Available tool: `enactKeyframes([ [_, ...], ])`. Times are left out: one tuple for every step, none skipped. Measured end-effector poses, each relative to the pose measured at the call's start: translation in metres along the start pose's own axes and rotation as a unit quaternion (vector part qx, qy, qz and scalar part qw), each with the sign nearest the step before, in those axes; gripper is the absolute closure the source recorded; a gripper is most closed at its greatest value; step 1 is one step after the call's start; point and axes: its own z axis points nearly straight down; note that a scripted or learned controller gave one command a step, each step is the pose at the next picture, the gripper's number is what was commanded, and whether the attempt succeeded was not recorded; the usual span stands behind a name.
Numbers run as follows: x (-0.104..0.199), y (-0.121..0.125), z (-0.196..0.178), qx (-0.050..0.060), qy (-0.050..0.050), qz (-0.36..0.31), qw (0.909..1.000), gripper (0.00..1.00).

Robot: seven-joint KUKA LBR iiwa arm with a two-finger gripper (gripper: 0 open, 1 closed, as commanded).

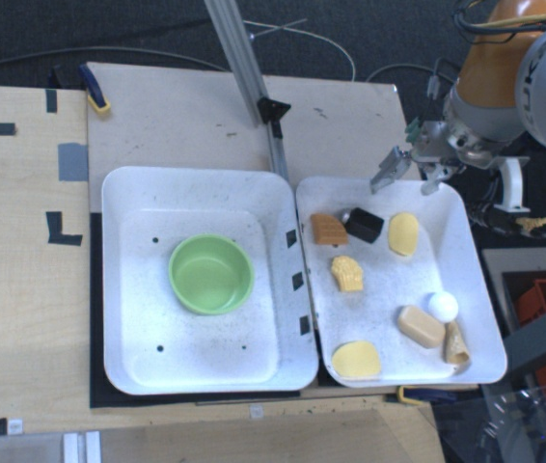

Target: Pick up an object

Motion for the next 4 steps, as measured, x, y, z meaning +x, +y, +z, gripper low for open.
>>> enactKeyframes([
  [0.000,0.000,0.000,0.000,0.000,0.000,1.0000,0.00],
  [0.006,-0.001,0.064,0.003,0.000,0.000,1.0000,0.00],
  [0.011,-0.004,0.109,0.002,0.000,0.000,1.0000,0.00],
  [0.010,0.001,0.137,-0.006,-0.001,0.001,1.0000,0.00],
])
